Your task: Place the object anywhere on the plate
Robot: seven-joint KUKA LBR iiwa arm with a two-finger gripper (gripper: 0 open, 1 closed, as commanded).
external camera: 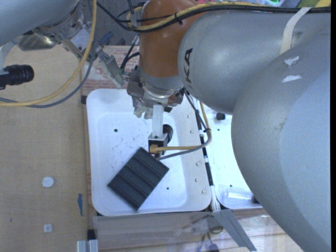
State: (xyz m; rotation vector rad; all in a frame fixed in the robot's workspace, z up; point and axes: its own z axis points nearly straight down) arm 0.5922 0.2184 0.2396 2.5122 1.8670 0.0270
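In the camera view, the arm reached in from the right and hung over the left bin, its orange band above the wrist. The gripper pointed down over the bin's middle, toward the back. The wrist hid its tip, so whether it was released or clenched could not be told. Nothing could be seen held in it.

A dark ridged slab lay flat on the floor of the same bin, turned at a slant to the walls. It sat nearer the front edge than the gripper did, with its upper corner close beneath the gripper in the picture. It appeared to rest free on the white floor.

In the right bin, a small black thing lay near the back. A clear thing, perhaps plastic, lay by the front left corner.
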